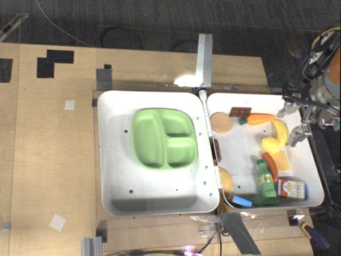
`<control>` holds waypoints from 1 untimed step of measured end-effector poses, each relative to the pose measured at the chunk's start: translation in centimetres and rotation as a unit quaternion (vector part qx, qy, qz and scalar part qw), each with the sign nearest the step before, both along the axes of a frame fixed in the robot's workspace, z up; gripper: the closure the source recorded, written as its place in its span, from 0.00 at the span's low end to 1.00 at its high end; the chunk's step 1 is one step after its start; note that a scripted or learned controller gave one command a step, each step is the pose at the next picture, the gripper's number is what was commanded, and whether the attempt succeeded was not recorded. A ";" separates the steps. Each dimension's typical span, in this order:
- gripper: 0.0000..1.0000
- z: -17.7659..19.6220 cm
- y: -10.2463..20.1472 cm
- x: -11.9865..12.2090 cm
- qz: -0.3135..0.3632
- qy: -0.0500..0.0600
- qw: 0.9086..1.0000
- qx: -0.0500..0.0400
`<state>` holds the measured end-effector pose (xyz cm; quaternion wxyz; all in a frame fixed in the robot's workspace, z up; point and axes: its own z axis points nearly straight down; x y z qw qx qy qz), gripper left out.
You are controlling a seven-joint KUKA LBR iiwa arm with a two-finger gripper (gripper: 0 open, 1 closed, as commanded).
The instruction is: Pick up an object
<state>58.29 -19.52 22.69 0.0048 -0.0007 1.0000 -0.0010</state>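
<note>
Right now I see the gripper (296, 122) hovering at the right bin's (317, 181) right edge, near its far corner; whether its fingers are released or clenched I cannot tell. Just beside them, toward the bin's middle, lies the yellow plastic banana (279, 130), with a yellow lemon (270, 144) touching it. An orange carrot (260, 119) lies along the far edge. The left bin (114, 196) carries a green divided tray (162, 137).
</note>
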 end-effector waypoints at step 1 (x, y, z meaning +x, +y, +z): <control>0.00 -10.7 -1.0 -3.6 -0.043 0.003 0.999 0.001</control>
